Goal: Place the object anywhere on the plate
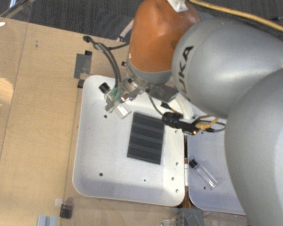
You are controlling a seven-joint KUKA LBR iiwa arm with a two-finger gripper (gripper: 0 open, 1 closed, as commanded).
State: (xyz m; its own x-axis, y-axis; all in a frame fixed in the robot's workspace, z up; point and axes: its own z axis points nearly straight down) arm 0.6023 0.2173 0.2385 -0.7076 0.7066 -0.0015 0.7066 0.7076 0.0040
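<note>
Clear object (204, 173), small and tube-like with a dark cap at one end, lies on the floor of the right bin (211, 201), near that bin's left wall and well apart from the plate (147, 137). Looking down at a slant from the one camera above the bench (24, 119), we see the plate as a dark, ribbed rectangle lying flat near the middle of the left bin (81, 148), with white floor around it on all sides. The grey arm (232, 71) reaches in from the right and covers much of the right bin; its orange band (153, 32) sits above the far edge of the left bin. Below the band, the gripper (116, 101) hangs over the far left corner of the left bin, up and to the left of the plate. It is small and cluttered with cables, so we cannot tell whether it is spread or pressed together, or whether anything is in it. A black cable connector (178, 121) hangs just beside the plate's far right corner.
</note>
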